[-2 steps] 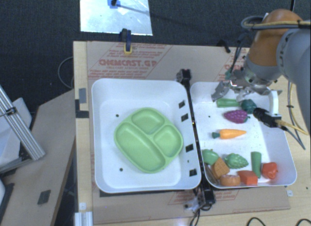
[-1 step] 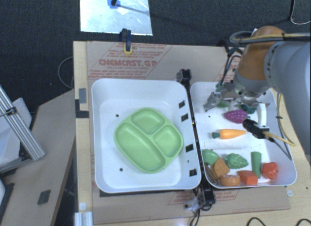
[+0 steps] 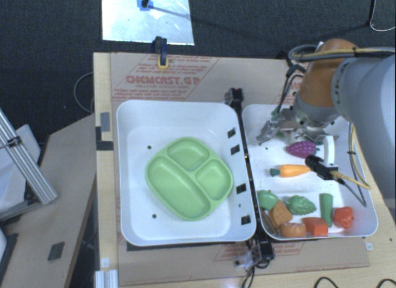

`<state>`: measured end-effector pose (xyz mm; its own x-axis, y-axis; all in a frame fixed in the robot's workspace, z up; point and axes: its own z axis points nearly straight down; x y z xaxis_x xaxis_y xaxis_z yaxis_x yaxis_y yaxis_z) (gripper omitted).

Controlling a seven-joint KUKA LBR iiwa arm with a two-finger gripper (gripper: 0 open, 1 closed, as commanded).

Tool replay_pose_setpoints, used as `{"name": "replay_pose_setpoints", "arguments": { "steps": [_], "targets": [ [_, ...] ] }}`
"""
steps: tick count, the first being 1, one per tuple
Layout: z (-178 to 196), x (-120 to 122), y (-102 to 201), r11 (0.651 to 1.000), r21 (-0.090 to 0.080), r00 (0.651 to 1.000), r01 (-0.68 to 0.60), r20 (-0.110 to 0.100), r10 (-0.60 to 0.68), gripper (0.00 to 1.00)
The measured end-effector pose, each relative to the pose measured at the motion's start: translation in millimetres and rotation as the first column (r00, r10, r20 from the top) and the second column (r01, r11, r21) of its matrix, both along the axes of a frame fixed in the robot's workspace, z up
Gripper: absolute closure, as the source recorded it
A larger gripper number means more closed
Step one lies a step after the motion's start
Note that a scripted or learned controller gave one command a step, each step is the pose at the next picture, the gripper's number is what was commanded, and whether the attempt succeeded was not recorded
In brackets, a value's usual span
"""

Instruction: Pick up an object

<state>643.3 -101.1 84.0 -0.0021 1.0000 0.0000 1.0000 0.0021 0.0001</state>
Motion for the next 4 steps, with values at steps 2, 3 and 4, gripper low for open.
{"name": "replay_pose_setpoints", "arguments": {
  "steps": [2,3,4],
  "targets": [
    [75.9,-0.1,4.4,1.0,-0.001,1.0,-0.002,0.007,0.002,1.0],
    [136.2,-3.4,-3.4,1.0,-0.002,1.0,0.001,0.008,-0.001,1.0],
    [140.8,-2.6,-3.4,1.0,0.0,1.0,-0.002,0.002,0.002,1.0]
  ]
}}
